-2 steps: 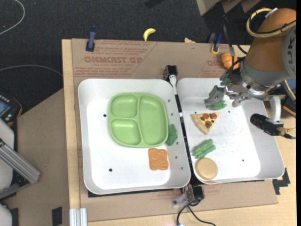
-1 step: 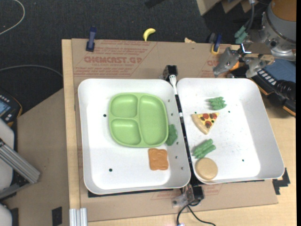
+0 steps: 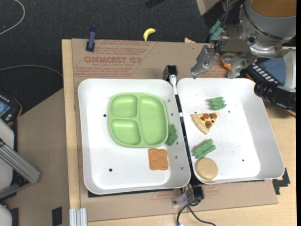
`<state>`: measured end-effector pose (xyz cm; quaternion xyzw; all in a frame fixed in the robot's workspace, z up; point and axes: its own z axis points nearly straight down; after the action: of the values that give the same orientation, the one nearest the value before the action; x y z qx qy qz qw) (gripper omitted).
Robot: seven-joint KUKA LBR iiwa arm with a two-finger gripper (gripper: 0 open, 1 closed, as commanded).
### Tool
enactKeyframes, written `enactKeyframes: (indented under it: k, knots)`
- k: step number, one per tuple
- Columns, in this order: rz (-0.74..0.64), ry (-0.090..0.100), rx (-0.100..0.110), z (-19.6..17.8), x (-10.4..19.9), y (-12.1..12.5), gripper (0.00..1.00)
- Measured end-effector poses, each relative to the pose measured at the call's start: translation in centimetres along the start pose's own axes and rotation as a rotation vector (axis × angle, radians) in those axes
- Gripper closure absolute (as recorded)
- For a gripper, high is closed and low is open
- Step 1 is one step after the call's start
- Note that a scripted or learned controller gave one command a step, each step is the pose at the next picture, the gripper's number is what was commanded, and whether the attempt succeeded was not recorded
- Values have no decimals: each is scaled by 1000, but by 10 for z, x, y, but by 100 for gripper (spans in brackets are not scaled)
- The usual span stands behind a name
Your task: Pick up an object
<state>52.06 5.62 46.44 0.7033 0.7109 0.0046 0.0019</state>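
1. Nearest the camera, in the right bin (image 3: 263,140): a round tan cookie (image 3: 206,168) at the front left corner, with a green leafy piece (image 3: 203,148) touching its far side.
2. In the left bin (image 3: 94,140): an orange-brown toast slice (image 3: 158,158) near the front, just beside the front edge of a green three-compartment plate (image 3: 138,119); a small green piece (image 3: 171,134) lies against the plate's right rim.
3. Mid-bin on the right: a pizza slice (image 3: 205,121) — tip pointing toward the front — and, just beyond it, a second green leafy piece (image 3: 216,103).
4. Above the far edge of the right bin: the gripper (image 3: 219,66), fingers spread apart, nothing between them — one grey finger (image 3: 203,62) angles down to the left, the other to the right.
5. Farthest back, off the bins: a blue clip (image 3: 91,38) on the cardboard sheet (image 3: 122,55) and a yellow banana (image 3: 149,33) at its far edge.
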Motion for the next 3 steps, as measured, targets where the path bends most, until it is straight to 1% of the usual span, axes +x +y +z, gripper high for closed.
enactKeyframes:
  k: [1,2,3]
  knots:
    - [4,-4,22,96,49,-45,0]
    - [8,-3,8,87,65,-41,0]
    - [10,-3,5,77,64,-41,100]
